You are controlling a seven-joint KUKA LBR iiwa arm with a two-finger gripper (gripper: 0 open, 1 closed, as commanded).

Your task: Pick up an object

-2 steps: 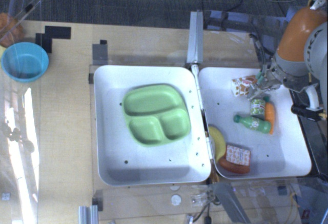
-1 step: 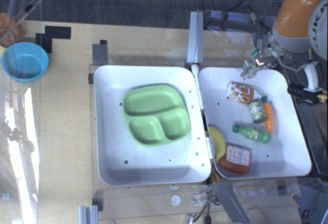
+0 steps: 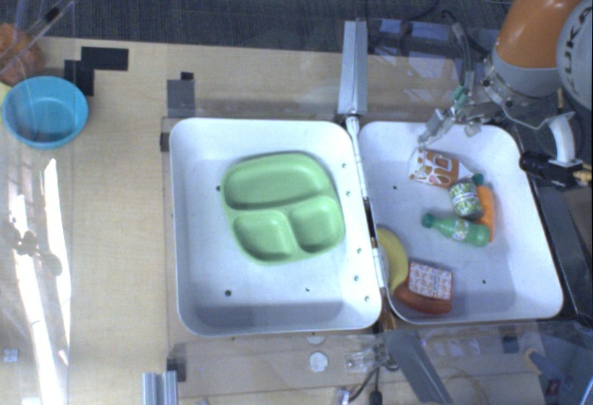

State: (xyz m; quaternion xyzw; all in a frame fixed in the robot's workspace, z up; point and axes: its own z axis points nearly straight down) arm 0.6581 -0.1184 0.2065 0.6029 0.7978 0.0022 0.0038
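Gripper: two-finger metal gripper (image 3: 451,119) at upper right of frame, hanging over the top edge of the right-hand shallow white bin (image 3: 533,208); fingers look spread, nothing between them.
Why there: probably an approach pose over the nearest pile, judged from position alone.
Nearest target: small flat orange-and-white carton (image 3: 434,169), just below the gripper, lying tilted on the bin floor, apart from the fingers.
Cluster: round green-labelled can (image 3: 463,197) touching an orange carrot-shaped toy (image 3: 485,208); green plastic bottle (image 3: 458,228) lying on its side just beneath them. Tight packing, likely hard to get fingers around one item alone.
Lower pile: yellow banana-shaped toy (image 3: 393,257) against the left wall of the bin; red-and-white patterned box (image 3: 430,281) on top of a red-brown sausage-shaped piece (image 3: 424,302), lower middle.
Left bin: second shallow white bin (image 3: 195,283) with a green three-compartment plastic tray (image 3: 281,206) at its centre.
Bench: blue round plastic bowl (image 3: 45,109) at upper left, well clear of both bins.
Obstruction: metal divider rail (image 3: 353,69) between the bins, near the gripper's left.
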